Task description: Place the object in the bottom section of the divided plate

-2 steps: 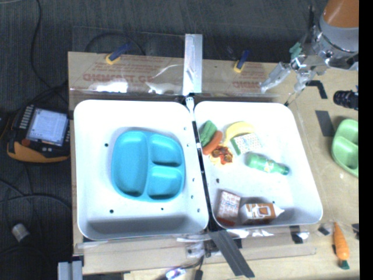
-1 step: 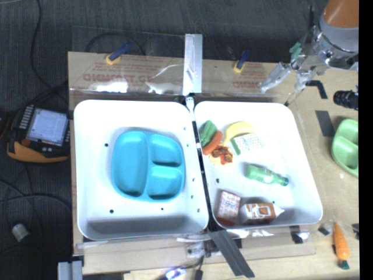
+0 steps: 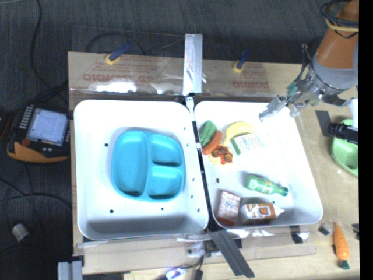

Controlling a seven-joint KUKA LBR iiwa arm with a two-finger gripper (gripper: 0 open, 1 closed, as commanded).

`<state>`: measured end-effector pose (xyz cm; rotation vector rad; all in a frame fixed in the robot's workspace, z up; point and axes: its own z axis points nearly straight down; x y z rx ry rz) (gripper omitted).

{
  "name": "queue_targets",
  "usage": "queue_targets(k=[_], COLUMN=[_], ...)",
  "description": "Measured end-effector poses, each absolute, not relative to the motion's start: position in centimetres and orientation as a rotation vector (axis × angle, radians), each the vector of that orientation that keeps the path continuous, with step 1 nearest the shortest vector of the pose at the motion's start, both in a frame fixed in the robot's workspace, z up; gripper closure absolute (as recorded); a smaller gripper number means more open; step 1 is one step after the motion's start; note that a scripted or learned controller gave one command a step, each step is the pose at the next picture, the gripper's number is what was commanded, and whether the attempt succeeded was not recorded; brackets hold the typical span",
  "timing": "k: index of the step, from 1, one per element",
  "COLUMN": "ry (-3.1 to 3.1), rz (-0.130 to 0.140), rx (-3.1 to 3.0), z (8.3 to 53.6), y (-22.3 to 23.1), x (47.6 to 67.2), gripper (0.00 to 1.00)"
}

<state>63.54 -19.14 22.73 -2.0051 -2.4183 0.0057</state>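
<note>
A blue divided plate (image 3: pixel 135 163) lies in the left bin (image 3: pixel 93 214), with one large section on its left and two smaller ones on its right; nothing is on it. The right bin (image 3: pixel 303 179) holds a green vegetable (image 3: pixel 207 131), an orange sausage-like piece (image 3: pixel 213 142), a yellow banana (image 3: pixel 239 128), a small speckled box (image 3: pixel 246 143), a green bottle (image 3: pixel 263 185), a brown-and-white carton (image 3: pixel 258 212) and a brown packet (image 3: pixel 228 205). My gripper (image 3: pixel 280 109) hangs over that bin's far right corner, open, with nothing between its fingers, well apart from every object.
A small red-brown item (image 3: pixel 221 153) lies beside the sausage piece. A raised rim (image 3: pixel 196 156) separates the two bins. On the bench to the right are a green object (image 3: pixel 347 149) and an orange tool (image 3: pixel 341 247). A handheld screen (image 3: pixel 44 128) sits left of the bins.
</note>
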Motion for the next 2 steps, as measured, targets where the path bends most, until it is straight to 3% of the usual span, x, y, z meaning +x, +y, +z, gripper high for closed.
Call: queue_targets(k=[1,2], ry=[-2.419,-2.524], rz=[0.002,0.004], rx=[-2.003,-1.872], z=[23.6,22.2], y=[-19.0,-12.0], x=[63.6,66.9], gripper=[1.00,1.00])
